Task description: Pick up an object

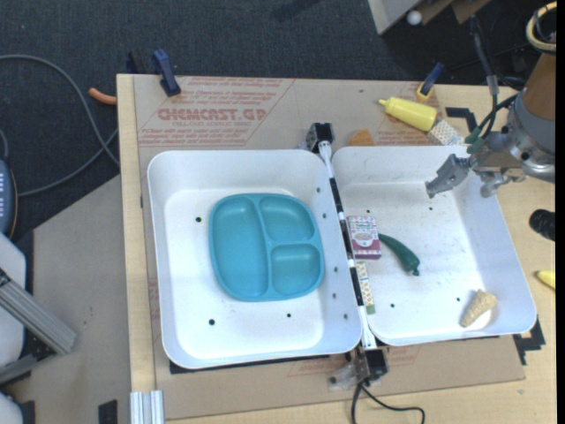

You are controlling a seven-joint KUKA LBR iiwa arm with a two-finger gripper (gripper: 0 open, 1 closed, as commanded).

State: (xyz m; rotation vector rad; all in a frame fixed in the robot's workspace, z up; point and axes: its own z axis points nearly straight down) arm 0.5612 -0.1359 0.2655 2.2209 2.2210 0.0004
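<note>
Hovering over the right bin (pixel 508 263) near its far wall, the claw (pixel 461 177) is carrying nothing visible; whether it is spread I cannot tell. Lying nearer the camera and leftward are a green pepper (pixel 400 252) and a small pink box (pixel 363 237).

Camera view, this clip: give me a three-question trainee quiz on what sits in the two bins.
1. True or false: the teal divided plate lies in the left bin.
2. Which item lies nearest the divider in the right bin? A) green pepper B) small carton C) corn piece
3. Fill in: the hand hangs over the right bin's ____ corner, as the view shows it.

Key: 1 true; 2 B; 3 upper right.
</note>
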